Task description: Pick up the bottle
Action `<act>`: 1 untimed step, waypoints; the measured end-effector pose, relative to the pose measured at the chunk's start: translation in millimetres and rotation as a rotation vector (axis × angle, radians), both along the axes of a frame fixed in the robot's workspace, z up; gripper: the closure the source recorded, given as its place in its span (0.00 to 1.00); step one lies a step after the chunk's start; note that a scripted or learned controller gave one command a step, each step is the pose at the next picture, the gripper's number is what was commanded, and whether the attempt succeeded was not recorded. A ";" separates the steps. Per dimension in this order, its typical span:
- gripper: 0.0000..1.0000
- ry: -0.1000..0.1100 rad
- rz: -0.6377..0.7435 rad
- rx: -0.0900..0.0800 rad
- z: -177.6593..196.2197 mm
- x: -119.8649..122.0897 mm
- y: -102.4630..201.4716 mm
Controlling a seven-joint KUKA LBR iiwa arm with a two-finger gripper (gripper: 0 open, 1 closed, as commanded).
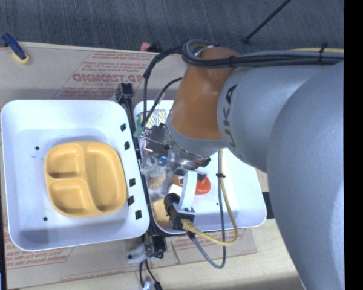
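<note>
Though the arm point(278, 119) covers most of the right bin point(249, 205), the gripper point(160, 159) can be seen low over this bin's 9 o'clock side, close to the left bin point(24, 121). Whether it is wide or narrow I cannot tell, because the wrist hides it from above. The bottle point(150, 165) (I take the clear, shiny thing for it, and only a small part shows) is right at the gripper, on its 8 o'clock side, against the bin's wall. Whether it is gripped cannot be seen. An orange thing point(203, 186) lies near the right bin's middle, at 4 o'clock from the gripper. A tan thing point(160, 212) sits in that bin's 7 o'clock corner. In the left bin a yellow tray point(85, 177) with three compartments lies flat at the middle. Both bins rest on the table point(78, 65), which is covered with printed cardboard.
</note>
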State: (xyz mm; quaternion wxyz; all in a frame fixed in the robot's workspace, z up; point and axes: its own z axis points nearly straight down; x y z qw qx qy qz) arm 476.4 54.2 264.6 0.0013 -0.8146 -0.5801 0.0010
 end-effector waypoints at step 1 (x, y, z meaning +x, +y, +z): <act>1.00 0.002 0.192 0.001 5.4 -0.1 -19.4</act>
